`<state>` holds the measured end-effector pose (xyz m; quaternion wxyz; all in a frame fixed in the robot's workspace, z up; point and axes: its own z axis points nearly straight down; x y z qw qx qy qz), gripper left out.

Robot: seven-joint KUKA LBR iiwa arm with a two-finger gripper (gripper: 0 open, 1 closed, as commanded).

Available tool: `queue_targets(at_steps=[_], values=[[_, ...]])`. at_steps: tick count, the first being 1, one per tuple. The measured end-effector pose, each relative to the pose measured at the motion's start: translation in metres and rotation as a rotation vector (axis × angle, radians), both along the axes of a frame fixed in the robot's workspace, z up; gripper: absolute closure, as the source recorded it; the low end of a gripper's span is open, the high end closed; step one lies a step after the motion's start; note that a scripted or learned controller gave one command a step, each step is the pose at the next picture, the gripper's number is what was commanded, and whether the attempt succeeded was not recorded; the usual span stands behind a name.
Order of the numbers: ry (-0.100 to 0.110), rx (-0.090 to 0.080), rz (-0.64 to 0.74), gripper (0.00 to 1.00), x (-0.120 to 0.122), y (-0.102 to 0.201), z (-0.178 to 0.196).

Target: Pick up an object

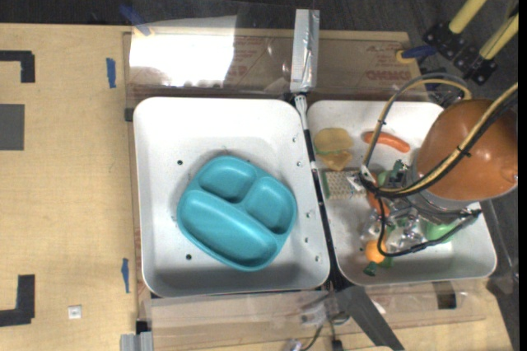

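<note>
Presently, gripper (387, 238) is lowered into right bin (473, 259); jaw state cannot be determined. Small orange object (375, 252) lies just beside it.

Left bin (156, 176): teal divided plate (237, 211) fills centre, margins free. Right bin (478, 259): arm (465, 152) apparently crowds it.

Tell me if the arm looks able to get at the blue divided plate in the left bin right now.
Probably yes. The blue divided plate lies alone and uncovered in the left bin, nothing on top of it. The gripper is down in the right bin, so it must lift over the divider between them.
</note>
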<state>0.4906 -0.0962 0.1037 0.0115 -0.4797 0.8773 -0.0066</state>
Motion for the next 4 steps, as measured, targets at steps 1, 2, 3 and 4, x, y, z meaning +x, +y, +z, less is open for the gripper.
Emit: queue_targets(at_steps=[1,2,3,4], values=[[0.002,0.000,0.001,0.00,-0.001,0.000,-0.001],[0.009,-0.003,0.170,0.00,-0.006,-0.005,-0.014],[0.006,-0.002,0.233,0.00,-0.005,-0.006,-0.014],[0.011,-0.001,0.185,0.00,0.060,-0.006,-0.014]])
